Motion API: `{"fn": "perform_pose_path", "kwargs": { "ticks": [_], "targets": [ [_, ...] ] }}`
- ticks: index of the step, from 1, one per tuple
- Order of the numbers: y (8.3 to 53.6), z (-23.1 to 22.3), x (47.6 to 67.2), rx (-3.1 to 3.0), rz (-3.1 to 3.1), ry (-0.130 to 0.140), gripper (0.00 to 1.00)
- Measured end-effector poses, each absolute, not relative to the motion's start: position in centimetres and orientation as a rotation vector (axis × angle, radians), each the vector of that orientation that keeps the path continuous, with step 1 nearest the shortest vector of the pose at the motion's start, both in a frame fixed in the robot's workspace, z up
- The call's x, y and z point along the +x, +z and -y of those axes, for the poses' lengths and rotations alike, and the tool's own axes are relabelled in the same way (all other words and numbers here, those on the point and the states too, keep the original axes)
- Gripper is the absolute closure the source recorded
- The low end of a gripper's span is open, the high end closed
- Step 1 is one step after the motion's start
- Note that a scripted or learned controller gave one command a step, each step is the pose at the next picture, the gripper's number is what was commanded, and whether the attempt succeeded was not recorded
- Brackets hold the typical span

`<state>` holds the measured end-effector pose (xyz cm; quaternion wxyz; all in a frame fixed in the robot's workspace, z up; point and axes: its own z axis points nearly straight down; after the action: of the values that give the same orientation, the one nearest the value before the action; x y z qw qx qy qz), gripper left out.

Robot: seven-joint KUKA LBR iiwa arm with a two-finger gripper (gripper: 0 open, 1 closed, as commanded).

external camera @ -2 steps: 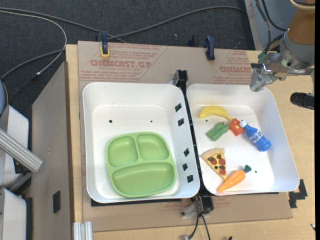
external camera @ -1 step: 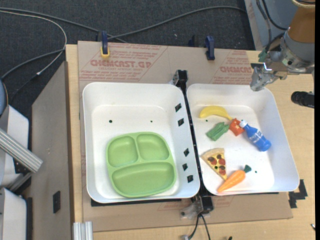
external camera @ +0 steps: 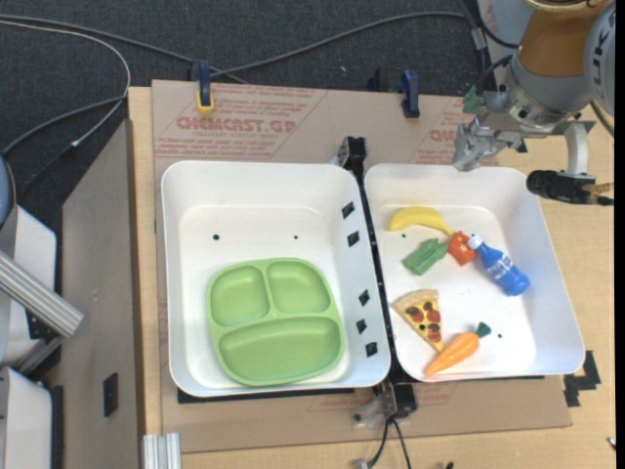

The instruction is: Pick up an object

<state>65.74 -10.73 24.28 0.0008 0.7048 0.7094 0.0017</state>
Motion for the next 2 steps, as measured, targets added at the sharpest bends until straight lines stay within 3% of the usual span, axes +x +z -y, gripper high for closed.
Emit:
{"fn": "perform_pose_path", "kwargs": {
  "ticks": [2],
  "targets": [
    [24.1,-0.2,65.7,2.213,-2.230,0.005,1.00]
  ]
}}
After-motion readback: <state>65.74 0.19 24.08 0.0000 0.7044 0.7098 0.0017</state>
